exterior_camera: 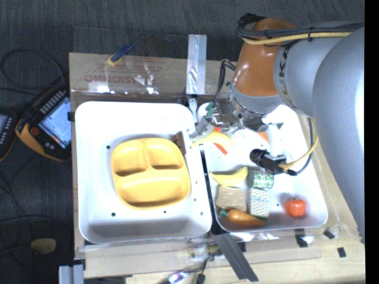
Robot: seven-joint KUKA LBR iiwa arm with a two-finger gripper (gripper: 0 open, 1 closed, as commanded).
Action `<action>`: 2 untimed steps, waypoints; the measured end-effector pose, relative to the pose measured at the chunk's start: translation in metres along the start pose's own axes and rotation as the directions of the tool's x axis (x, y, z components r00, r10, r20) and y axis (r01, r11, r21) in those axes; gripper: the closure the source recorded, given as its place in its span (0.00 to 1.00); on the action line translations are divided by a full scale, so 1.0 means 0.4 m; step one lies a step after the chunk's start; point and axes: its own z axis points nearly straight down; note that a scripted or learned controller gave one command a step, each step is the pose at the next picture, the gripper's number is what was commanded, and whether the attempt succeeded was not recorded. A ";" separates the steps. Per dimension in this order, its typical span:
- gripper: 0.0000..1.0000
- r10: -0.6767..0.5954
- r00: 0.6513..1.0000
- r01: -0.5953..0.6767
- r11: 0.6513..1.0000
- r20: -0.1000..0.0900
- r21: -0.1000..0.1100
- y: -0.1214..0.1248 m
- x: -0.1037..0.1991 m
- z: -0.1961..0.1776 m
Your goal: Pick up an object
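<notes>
- Arm (pixel 320 70), grey with an orange band above the wrist, reaches in from the right and hangs over the upper part of the right bin.
- Desk (pixel 118 70) of pale wood carries two shallow white bins side by side; a clear plastic sheet and a small blue-and-yellow item lie on its far left part.
- Left bin (pixel 95 218) holds one thing, a yellow divided tray (pixel 151 171), lying flat near the bin's middle, its compartments facing up.
- Right bin (pixel 314 209) holds a cluster of small objects along its near half.
- Hand (pixel 216 120) sits low at the upper left corner of the right bin, close to the wall shared by the two bins; whether its fingers are apart or together I cannot tell, and nothing can be seen gripped.
- Banana (pixel 231 174) lies across the middle of the right bin, just above a tan slice of bread (pixel 230 199).
- Carrot-like orange piece (pixel 243 218) rests at the near edge, touching the bread.
- Green patterned packet (pixel 260 195) stands just right of the bread.
- Tomato (pixel 295 206), red, sits apart toward the near right corner.
- Handheld controller (pixel 50 126) with a lit screen lies on the floor left of the desk.
</notes>
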 end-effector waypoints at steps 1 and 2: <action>1.00 -0.100 0.995 0.100 0.995 0.002 0.000 -0.159 -0.061 -0.109; 1.00 -0.158 0.988 0.158 0.988 0.000 0.000 -0.256 -0.112 -0.062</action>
